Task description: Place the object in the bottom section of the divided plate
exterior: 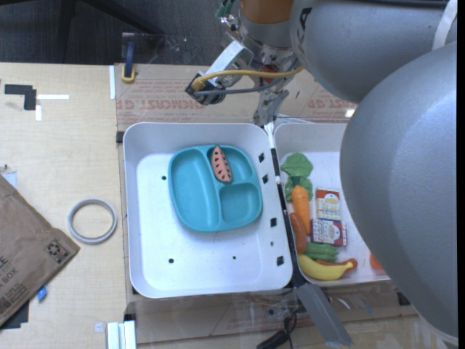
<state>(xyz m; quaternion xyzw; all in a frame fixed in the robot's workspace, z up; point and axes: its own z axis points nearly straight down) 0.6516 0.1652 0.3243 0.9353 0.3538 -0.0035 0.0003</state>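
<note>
While the arm point(378, 122) hangs over the right bin point(320, 133), its jaws stand above the far rim between the bins; whether they are apart or together cannot be told; the watermelon slice point(221, 164) lies in the upper right section of the blue divided plate point(196, 195), at the left bin's point(145, 217) centre; banana point(325, 267), carrot point(299, 203) and carton point(328, 217) crowd the right bin's near-left corner.

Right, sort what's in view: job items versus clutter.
Job:
- plate, blue, three sections, in the left bin
- watermelon slice, in the plate's top right section
- hand, above the bins' far edge

Lying about:
- tape ring
- carrot
- banana
- snack box
- cardboard box
</note>
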